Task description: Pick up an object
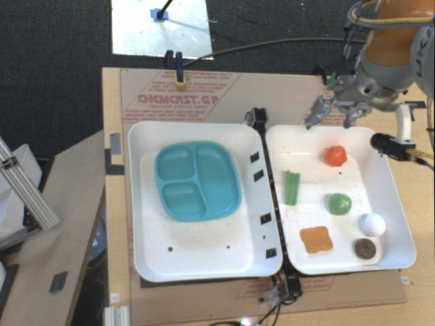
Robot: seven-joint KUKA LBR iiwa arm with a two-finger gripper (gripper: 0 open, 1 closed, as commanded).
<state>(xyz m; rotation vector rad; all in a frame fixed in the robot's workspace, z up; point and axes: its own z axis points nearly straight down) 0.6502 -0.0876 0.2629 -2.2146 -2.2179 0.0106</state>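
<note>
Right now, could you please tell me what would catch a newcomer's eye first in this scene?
The large turquoise plastic divided tray lies alone in the left white bin. The right white bin holds a scatter of small pieces: a red round toy, a green stick, a green ball, an orange flat square, a white ball and a dark brown disc. The claw hangs open over that bin's far edge, holding nothing.

Red print on the cardboard sheet [197,94] just behind the left bin [139,202] reads "CHEMCAST GP"; the smaller red lines around it are too blurred to read.
</note>
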